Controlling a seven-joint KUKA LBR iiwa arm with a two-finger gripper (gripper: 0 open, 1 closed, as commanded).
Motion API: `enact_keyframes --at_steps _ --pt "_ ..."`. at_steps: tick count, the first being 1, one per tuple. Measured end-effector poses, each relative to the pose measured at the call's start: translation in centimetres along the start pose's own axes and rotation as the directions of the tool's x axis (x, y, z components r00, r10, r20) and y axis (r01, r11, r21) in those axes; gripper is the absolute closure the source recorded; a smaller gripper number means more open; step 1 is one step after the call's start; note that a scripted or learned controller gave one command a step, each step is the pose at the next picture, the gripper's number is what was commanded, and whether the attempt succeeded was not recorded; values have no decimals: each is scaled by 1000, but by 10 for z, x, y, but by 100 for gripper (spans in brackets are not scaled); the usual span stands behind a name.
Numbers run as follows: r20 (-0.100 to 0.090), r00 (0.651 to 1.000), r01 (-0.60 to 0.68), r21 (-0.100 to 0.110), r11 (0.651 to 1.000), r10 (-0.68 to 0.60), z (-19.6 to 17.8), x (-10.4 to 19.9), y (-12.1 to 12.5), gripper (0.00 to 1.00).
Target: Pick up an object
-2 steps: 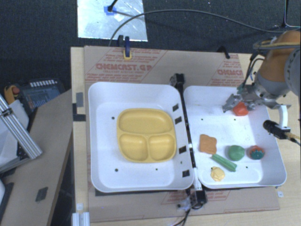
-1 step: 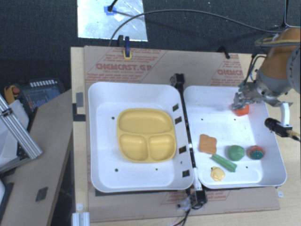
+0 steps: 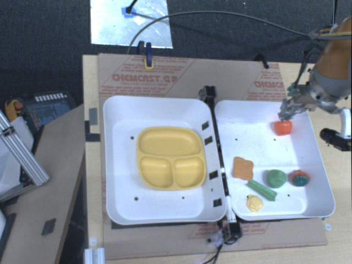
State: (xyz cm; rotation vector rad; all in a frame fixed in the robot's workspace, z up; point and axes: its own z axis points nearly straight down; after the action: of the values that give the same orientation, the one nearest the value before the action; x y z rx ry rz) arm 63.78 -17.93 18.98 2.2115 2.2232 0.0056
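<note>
Looking down at the bench, I can see the gripper (image 3: 287,113) hanging just above the red ball (image 3: 282,127) in the right bin (image 3: 316,164). The ball sits near the far side of that bin, right under the tip and a tiny bit toward me. It looks round, so I don't think it has a long side to line up with. I would guess a short drop straight down is what the next move needs.

I cannot tell if the gripper is loose or squeezed; its tip is too small and blurry. It is very near the ball, maybe touching it, but I can't say the ball is gripped.

There is one arm (image 3: 333,70), and it comes in from the right.

Now the counting. There are two bins. The left bin (image 3: 118,164) has one yellow tray (image 3: 169,157) with three hollows in it. The right bin has six small things:
- one red ball
- one orange piece (image 3: 242,168)
- one green ball (image 3: 276,177)
- one green stick (image 3: 261,190)
- one yellow toy (image 3: 254,203)
- one red and blue ball (image 3: 299,177)

The other five lie together near the front of the bin, well apart from the red ball, so the red one looks like the easy one to go for.
</note>
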Motion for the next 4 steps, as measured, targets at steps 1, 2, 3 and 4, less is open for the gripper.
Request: enact_keyframes --at_steps 1,2,3,4 --pt "1 1000 0 -1 1000 0 -55 0 2 100" --pt "-2 1000 4 3 1000 -4 -61 58 6 100" --pt "-3 1000 4 4 1000 -4 -59 107 12 100" --pt "-3 1000 4 5 1000 -4 -66 160 5 100"
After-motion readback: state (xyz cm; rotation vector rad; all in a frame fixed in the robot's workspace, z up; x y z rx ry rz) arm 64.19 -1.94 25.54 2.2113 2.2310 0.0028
